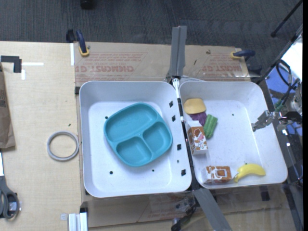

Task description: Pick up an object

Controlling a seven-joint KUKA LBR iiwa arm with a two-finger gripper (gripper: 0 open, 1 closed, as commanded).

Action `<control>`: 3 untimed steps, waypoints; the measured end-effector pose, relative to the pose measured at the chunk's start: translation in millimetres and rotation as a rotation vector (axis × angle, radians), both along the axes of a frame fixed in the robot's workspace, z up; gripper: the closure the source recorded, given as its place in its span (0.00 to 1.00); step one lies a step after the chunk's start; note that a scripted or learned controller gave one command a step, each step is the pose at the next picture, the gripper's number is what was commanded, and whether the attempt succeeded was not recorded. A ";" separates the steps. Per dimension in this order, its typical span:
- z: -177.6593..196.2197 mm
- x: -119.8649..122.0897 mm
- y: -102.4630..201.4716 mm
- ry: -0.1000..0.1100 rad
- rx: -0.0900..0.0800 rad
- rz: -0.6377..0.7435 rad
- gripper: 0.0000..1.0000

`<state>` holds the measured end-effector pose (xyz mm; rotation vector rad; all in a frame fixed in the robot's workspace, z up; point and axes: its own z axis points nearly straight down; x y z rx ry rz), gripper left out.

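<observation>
Approach is the step I judge in hand: the claw (261,121) sits at three o'clock over the right bin (240,143), fingers apparently parted and gripping nothing. The banana (250,171) lies at five o'clock; next I must descend onto it squarely.

Camera placement: one fixed overhead view, slanted.
We look down from above the bench (38,105) at moderate distance, taking in both white bins whole: the left bin (91,143) and right bin (250,100) sit side by side mid-frame, dark floor (144,8) along the top edge.
</observation>
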<state>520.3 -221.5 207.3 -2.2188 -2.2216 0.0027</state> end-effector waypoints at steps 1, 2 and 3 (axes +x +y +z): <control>-52.6 62.6 79.3 0.000 0.000 -0.077 0.00; -98.7 67.0 119.4 -0.003 -0.002 0.022 0.00; -90.2 66.7 118.3 -0.001 -0.002 0.021 1.00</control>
